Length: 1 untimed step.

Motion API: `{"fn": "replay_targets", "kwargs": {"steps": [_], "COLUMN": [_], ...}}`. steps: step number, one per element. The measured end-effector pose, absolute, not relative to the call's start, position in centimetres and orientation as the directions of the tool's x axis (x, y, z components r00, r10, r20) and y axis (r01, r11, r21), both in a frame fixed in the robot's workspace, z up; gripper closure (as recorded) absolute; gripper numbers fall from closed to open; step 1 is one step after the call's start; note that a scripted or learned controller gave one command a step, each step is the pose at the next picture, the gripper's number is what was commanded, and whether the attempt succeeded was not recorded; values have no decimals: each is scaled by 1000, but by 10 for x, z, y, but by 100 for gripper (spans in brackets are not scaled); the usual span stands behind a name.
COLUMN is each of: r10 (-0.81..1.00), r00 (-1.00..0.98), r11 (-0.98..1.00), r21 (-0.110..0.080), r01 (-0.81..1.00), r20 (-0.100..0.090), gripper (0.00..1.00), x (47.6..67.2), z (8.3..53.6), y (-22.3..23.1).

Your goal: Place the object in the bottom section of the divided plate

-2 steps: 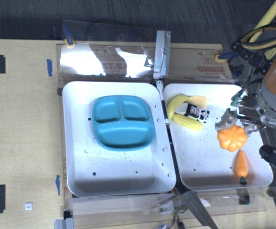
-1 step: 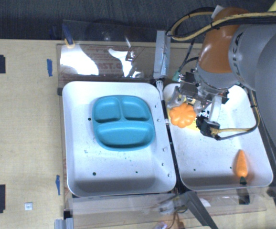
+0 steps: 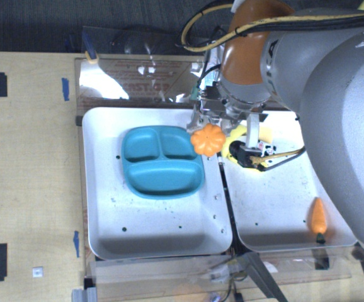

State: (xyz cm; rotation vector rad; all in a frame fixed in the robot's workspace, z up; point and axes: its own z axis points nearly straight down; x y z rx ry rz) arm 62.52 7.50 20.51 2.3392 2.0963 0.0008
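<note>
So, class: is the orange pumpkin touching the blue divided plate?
Cannot tell. In the camera view the orange pumpkin overlaps the blue divided plate's right rim beneath the gripper, but the slanted view doesn't show whether it rests there or hangs above.

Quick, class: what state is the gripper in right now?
Gripper: sits right over the orange pumpkin at the right edge of the blue plate; open or closed cannot be told.
</note>
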Motion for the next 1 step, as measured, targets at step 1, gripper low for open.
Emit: {"fn": "replay_targets", "kwargs": {"steps": [1], "r10": [994], "r00": [110], "r11": [-110], "r21": [2], "r01": [994], "r20": [-1], "gripper": [0], "x": [625], "z": [206], "y": [74]}}
